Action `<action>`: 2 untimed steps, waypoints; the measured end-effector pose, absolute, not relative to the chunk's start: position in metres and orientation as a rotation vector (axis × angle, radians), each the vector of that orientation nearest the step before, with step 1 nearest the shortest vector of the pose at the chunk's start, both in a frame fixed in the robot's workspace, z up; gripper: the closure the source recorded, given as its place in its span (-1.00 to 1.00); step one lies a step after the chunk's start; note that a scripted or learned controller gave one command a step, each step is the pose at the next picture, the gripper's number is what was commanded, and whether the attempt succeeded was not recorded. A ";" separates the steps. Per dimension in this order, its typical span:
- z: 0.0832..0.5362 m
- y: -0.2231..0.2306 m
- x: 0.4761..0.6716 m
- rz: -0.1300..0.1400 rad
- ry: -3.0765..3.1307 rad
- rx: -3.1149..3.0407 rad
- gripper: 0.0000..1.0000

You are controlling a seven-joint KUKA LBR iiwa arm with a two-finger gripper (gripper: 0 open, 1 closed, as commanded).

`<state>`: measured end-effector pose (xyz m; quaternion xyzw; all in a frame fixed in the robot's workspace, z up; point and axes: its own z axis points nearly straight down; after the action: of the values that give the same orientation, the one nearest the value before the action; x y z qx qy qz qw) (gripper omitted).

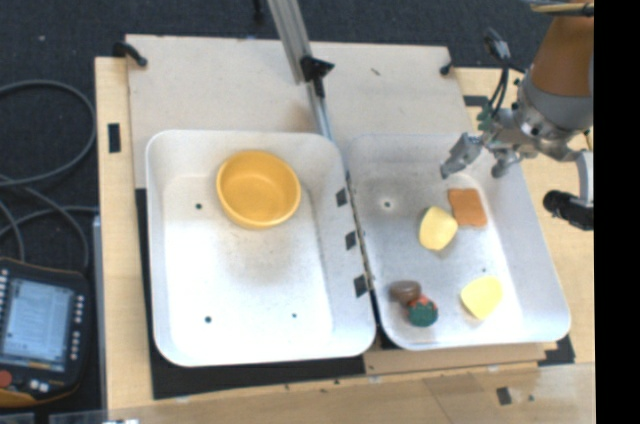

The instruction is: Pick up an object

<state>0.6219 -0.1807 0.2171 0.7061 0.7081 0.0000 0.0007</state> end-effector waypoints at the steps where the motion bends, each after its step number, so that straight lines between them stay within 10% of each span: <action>1: 0.217 -0.181 0.622 -0.001 2.224 2.216 -1.00; 2: 0.154 -0.180 0.623 -0.007 2.224 2.222 -1.00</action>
<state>0.6231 -0.1800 0.1542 0.7068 0.7074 -0.0021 -0.0013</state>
